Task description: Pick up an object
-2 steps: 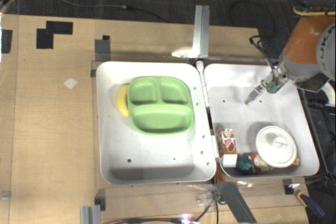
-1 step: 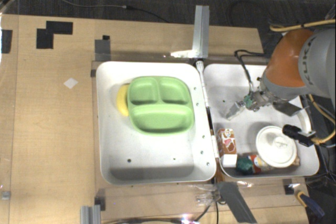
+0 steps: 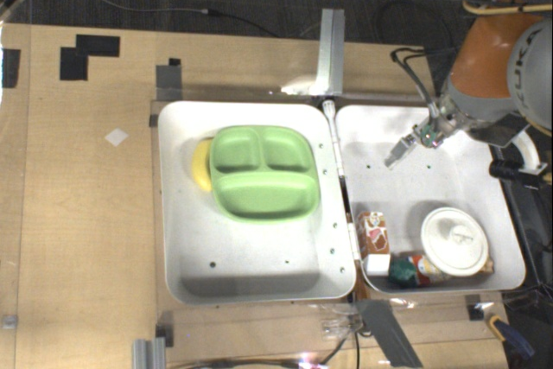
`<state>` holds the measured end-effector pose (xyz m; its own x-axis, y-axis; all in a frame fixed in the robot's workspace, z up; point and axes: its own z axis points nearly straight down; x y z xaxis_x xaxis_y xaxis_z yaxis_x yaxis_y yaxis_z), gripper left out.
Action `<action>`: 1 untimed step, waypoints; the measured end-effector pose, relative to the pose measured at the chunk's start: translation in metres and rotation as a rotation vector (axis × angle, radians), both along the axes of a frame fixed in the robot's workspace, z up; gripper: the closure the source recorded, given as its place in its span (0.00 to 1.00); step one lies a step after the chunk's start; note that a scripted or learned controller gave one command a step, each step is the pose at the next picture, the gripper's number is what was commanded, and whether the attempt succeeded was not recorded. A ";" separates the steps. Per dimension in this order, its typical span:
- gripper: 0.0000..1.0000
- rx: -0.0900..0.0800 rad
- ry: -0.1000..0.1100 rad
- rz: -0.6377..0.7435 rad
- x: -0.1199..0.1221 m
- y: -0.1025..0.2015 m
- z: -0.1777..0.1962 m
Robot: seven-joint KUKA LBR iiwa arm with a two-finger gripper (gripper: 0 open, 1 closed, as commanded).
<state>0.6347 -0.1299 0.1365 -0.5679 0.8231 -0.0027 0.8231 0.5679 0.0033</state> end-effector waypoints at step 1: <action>0.00 0.001 0.003 -0.073 -0.066 -0.001 -0.006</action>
